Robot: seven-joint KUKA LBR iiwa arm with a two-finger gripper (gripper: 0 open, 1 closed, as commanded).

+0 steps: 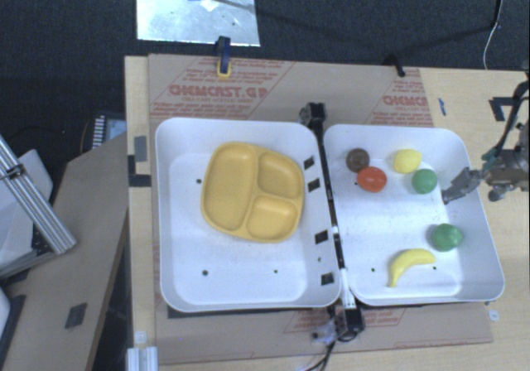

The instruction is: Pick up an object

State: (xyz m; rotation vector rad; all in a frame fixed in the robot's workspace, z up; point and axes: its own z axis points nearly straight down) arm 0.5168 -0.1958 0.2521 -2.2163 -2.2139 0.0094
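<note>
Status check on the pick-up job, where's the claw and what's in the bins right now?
Claw at right bin's right edge, holding nothing. Nearest it: green ball; second green ball and banana below. Yellow divided plate in left bin. Nothing blocking.

Open floor [389,220] amid scattered fruit [371,179]

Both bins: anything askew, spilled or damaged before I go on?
Nothing stands out. The yellow tray lies slightly turned but flat in the left bin. The fruit pieces, including the banana, sit loose inside the right bin. The tool is at its right edge.
</note>
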